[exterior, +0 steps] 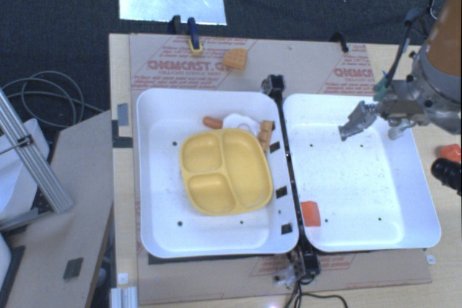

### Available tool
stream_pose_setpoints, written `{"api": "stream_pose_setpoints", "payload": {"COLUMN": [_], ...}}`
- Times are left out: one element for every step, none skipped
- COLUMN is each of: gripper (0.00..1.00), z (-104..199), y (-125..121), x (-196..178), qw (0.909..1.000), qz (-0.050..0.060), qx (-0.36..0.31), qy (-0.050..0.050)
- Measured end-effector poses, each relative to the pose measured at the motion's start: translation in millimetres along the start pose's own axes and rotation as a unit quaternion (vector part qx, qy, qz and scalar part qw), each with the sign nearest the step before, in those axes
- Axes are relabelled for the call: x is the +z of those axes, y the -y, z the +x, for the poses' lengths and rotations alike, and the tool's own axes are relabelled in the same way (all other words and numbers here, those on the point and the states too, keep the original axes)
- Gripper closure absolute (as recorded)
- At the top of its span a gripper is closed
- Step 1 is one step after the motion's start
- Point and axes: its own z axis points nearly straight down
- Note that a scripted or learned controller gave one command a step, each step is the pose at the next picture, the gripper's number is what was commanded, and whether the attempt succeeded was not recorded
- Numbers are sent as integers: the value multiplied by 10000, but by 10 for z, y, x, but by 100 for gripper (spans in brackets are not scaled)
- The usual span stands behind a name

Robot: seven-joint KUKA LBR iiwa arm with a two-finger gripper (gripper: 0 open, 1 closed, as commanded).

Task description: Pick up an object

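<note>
Two shallow white plastic bins sit side by side on a bench covered by a brown board with red lettering. Left bin point(155, 177): a pale yellow plastic divided plate with three compartments point(224, 172) lies near its middle, tilted slightly toward the bin's near right corner. Just beyond the plate's far edge – a small orange sausage-shaped piece point(213, 122), a white rounded item point(240, 124) partly hidden by the plate, and a small tan block point(266, 133) close to the bin's right wall. Right bin point(404, 227): a small orange-red block point(310, 213) rests near its near left corner, against the left wall; the floor shows dark speckles. Above the far half of this bin hangs the grey two-finger gripper point(351, 128) of the arm, pointing toward the left wall – whether its fingers are spread or pressed together cannot be told, and nothing is seen between them. On the board beyond the left bin's far edge lies a tan waffle-textured piece point(234, 58). A yellow clamp point(194, 40) grips the board's far edge.
</note>
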Motion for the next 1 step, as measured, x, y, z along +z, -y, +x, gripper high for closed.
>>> {"api": "stream_pose_setpoints", "payload": {"gripper": [0], "z": [0], "y": [0], "x": [0], "qw": [10000], "qz": [0], "qx": [0], "qy": [0]}}
